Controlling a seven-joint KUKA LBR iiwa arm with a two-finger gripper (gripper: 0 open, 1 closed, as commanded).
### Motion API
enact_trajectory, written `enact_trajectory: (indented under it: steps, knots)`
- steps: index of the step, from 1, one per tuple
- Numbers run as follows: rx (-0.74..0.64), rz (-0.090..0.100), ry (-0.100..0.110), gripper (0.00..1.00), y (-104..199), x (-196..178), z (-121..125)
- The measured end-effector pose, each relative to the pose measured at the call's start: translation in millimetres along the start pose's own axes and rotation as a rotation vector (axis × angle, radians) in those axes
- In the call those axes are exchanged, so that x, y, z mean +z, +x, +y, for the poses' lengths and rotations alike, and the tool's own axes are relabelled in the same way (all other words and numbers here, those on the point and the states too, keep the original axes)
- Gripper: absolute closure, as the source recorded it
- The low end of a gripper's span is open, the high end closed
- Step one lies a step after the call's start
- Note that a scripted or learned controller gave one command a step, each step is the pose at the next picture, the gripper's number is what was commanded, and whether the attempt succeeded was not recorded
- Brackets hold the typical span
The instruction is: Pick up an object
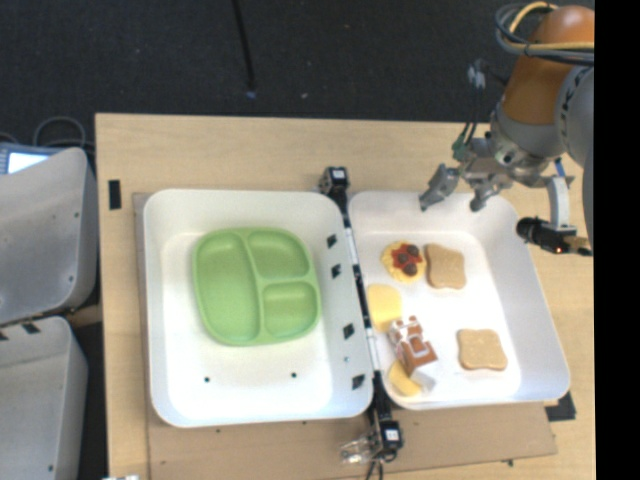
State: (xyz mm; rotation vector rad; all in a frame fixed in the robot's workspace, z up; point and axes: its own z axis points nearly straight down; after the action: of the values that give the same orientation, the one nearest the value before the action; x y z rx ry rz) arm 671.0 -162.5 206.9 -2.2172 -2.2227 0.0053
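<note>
**Tool poised above the far edge of the food bin**

Dark carpeted floor lay beyond a pale wooden bench (120, 158) that carried two shallow white bins side by side. Lying in the left white bin (160, 368) was a green plastic divided plate (256, 285). Several small toy foods lay in the right white bin (530, 308): a yellow round piece topped with red and dark bits (404, 260), a tan toast-shaped slice (445, 267) just beside it, a plain yellow disc (383, 300), a brown and white blocky piece (413, 343), a yellow wedge (402, 379) at the near edge, and a second tan toast slice (481, 349) off to the right.

Reaching in from the right, the grey arm with its orange band (540, 78) held the tool (459, 190) over the far rim of the right bin, its two fingers spread apart with nothing between them, well apart from every piece of food.

Any of these pieces looked light and stiff, likely smooth plastic or rubber, so slipping seemed a greater risk than crushing. The right-hand toast slice lay alone and flat, making it the easiest candidate; a hold across its two opposite edges would probably serve best. The cluster near the blocky piece looked crowded, and fingers could nudge neighbours there.
</note>
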Motion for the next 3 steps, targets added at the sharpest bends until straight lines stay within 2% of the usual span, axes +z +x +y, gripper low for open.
enact_trajectory:
  steps: [2, 3]
  knots:
    - [0.004, -0.001, -0.001, 0.0, -1.7, 100.7, -9.8]
    - [0.004, -0.003, -0.009, 1.0, -2.9, 85.6, -7.6]
